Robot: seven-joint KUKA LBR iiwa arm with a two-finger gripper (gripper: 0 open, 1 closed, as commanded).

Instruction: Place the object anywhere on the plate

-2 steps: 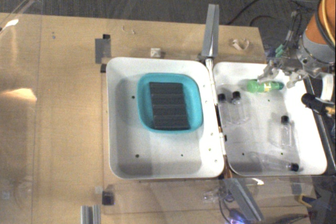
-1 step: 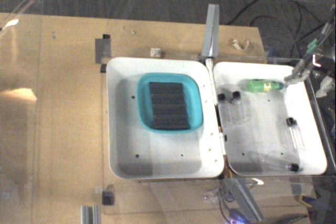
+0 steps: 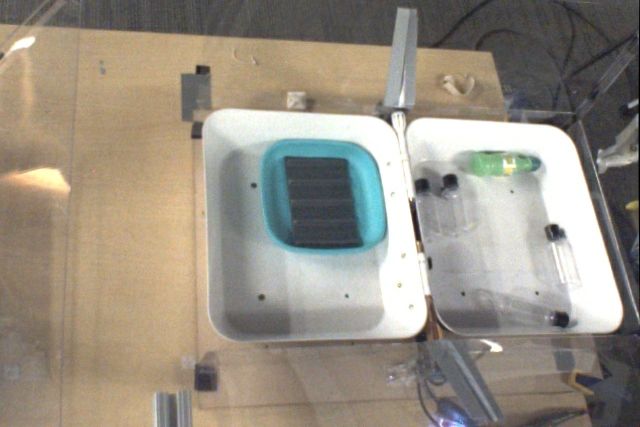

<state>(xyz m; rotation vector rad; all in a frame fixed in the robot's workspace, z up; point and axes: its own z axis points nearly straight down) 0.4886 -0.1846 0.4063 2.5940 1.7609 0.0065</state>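
Two bins lie before me, and the teal plate point(image 3: 272, 205) sits in the far half of the left bin point(image 3: 215, 245). A dark ribbed block point(image 3: 322, 203) rests flat in the middle of the plate, inside its rim. I cannot tell if this block is a separate object or a part of the plate.

If it is the object, I judge the placing as done, and I need only to keep away. If not, I judge that the step in hand is the pick. The right bin point(image 3: 500, 255) offers a green bottle point(image 3: 503, 163) at its far side, two small clear bottles point(image 3: 445, 200) with black caps near its left wall, a clear tube point(image 3: 562, 255) at its right side and another tube point(image 3: 520, 308) along its near wall.

The next move then calls for one choice, a descent over it, a firm closing, and a carry left across the wall between the bins.

Whether my jaws are released or clenched I cannot tell, nor how far they are from these things. My arm comes from the right, so the right bin should be the closer one.
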